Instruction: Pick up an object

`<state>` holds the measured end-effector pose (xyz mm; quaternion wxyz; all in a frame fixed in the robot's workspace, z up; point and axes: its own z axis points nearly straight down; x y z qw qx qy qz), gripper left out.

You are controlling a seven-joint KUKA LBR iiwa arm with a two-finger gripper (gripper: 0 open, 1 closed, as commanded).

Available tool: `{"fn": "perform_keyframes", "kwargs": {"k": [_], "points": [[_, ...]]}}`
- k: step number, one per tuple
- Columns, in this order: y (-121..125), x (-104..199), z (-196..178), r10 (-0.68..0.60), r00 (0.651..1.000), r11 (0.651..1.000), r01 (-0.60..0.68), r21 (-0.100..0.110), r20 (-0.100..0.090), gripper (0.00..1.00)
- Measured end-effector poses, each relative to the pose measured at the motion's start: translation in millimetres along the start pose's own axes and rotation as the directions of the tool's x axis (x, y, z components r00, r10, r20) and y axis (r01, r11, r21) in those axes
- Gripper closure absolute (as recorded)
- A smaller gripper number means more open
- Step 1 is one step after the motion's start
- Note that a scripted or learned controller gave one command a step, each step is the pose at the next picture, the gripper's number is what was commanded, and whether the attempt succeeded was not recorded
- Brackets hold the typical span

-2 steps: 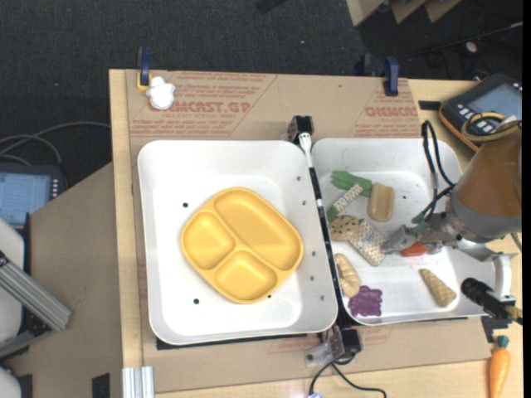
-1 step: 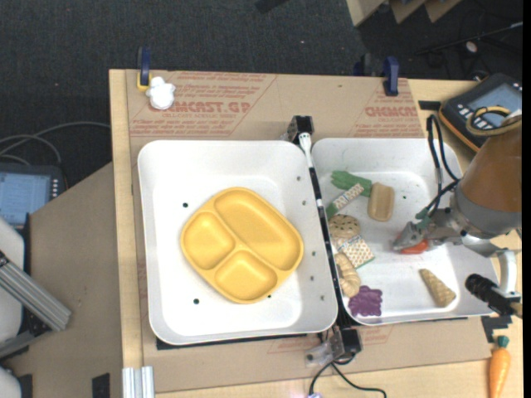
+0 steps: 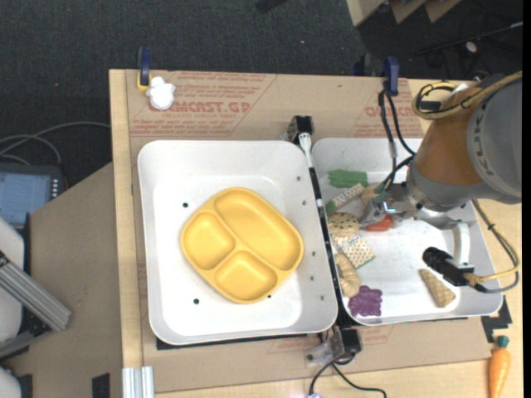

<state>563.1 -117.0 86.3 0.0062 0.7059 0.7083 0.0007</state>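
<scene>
Grey arm (image 3: 465, 148) reached over right bin (image 3: 398, 301), tool (image 3: 383, 210) low among toy foods beside red piece (image 3: 380, 224), its grip state impossible to tell, yellow divided plate (image 3: 241, 243) lay in left bin (image 3: 166, 222)

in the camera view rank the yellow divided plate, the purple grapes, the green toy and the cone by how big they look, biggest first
1. yellow divided plate, far the largest.
2. green toy and purple grapes: look about alike, so I won't rank them.
3. cone: slightly smaller, though close to those two.

A divided plate (image 3: 241, 244) lies in the left bin (image 3: 158, 172); food toys (image 3: 349, 249) in the right bin (image 3: 477, 301).
</scene>
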Motion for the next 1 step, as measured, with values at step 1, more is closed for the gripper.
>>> {"fn": "perform_keyframes", "kwargs": {"k": [1], "points": [[19.7, 54.7, -104.9, -0.003, 1.0, 1.0, 0.003, -0.001, -0.009, 1.0]]}}
